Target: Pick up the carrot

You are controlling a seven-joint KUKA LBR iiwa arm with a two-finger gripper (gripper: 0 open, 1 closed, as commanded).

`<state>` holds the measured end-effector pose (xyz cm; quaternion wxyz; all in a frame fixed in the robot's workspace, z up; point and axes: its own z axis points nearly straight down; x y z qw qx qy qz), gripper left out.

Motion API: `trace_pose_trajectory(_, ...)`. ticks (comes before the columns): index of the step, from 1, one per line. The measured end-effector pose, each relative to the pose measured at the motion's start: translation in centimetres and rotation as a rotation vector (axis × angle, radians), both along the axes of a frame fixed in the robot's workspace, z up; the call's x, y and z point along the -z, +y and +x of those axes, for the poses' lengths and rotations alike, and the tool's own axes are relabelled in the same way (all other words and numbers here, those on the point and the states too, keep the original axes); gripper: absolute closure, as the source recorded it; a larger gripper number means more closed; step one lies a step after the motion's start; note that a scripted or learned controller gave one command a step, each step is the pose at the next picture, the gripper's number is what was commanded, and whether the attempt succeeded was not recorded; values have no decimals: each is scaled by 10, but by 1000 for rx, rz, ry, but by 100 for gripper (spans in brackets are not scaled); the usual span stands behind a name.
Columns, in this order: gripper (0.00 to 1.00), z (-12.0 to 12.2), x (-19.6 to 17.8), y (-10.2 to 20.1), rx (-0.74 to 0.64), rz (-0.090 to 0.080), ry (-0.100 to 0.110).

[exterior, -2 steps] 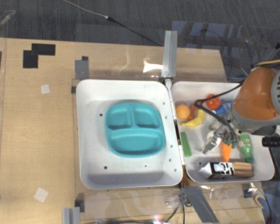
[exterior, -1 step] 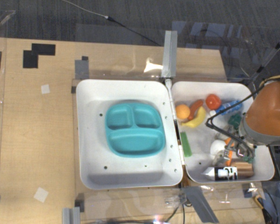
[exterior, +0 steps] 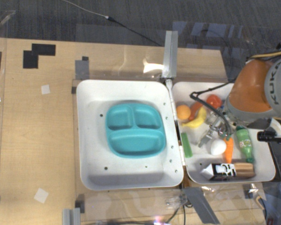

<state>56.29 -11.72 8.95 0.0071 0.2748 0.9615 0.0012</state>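
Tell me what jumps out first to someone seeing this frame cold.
The teal divided plate sits alone in the left bin. The right bin is crowded: an orange carrot lies between a white egg and a green bottle. The grey arm with its orange band hangs over that bin, its tool beside the egg.

A teal divided tray (exterior: 133, 135) is seen lying in the middle of the left white bin (exterior: 91, 172). In the right white bin (exterior: 267, 175) an orange (exterior: 183, 112), a banana (exterior: 196, 121), a red tomato-like item (exterior: 214, 100), a green stick (exterior: 186, 145), a white egg (exterior: 218, 147) and a green bottle (exterior: 244, 144) are crowded together, and a black-and-white box (exterior: 223, 170) is laid by a brown block (exterior: 244, 168) along the near wall
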Motion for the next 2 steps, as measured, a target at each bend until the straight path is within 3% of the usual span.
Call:
trace_pose_trajectory(1,0,-14,0,-44,-197,-4,0)
trace_pose_trajectory(2,0,-20,0,-18,-153,-5,-2)
